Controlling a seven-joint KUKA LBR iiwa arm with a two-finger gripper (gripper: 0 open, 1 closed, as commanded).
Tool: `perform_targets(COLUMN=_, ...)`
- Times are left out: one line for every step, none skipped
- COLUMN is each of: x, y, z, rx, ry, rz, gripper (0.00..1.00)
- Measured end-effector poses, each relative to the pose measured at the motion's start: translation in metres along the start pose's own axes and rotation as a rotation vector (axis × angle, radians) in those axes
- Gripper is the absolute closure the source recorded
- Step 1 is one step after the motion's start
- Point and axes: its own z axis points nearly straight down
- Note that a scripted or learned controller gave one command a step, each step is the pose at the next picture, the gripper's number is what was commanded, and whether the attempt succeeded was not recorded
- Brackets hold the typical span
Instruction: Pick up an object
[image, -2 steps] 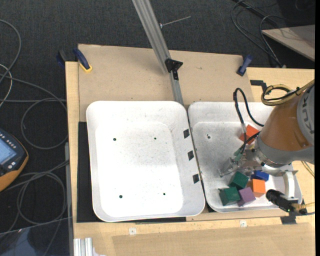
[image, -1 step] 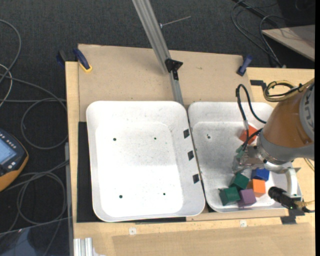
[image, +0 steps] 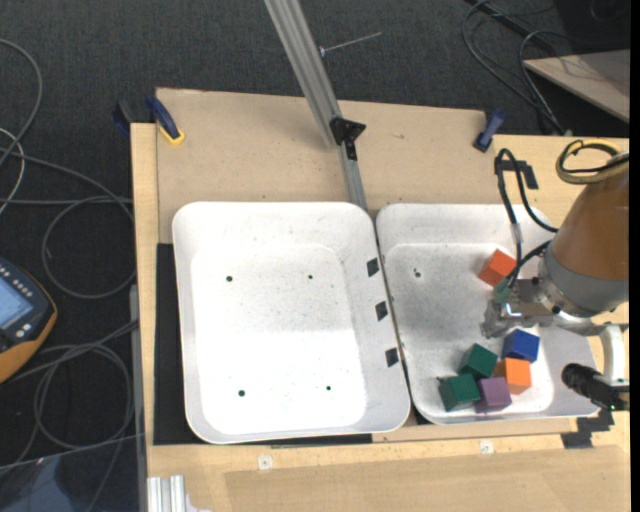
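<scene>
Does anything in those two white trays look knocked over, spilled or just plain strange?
Nothing looks spilled or broken. The blocks all sit in the right bin: an orange block lies apart near the far side, while two green blocks, a purple one, a blue one and a second orange one huddle at the near corner beside the gripper.

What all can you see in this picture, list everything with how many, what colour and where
bins: two, white, side by side on the bench
orange blocks: two, one near the right bin's far right, one at its near right
green blocks: two, near part of right bin
blue block: one, above the nearer orange block
purple block: one, right bin's near edge
clamps: two, blue, bench's far corners
gripper: one, grey metal, over the right bin
</scene>
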Motion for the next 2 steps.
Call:
perform_targets(x=0.0, y=0.002, z=-0.045, rx=-0.001, ry=0.0, rz=-0.001, gripper=1.0)
perform_targets(x=0.043, y=0.024, z=-0.058, rx=0.002, ry=0.003, rz=-0.006, gripper=1.0)
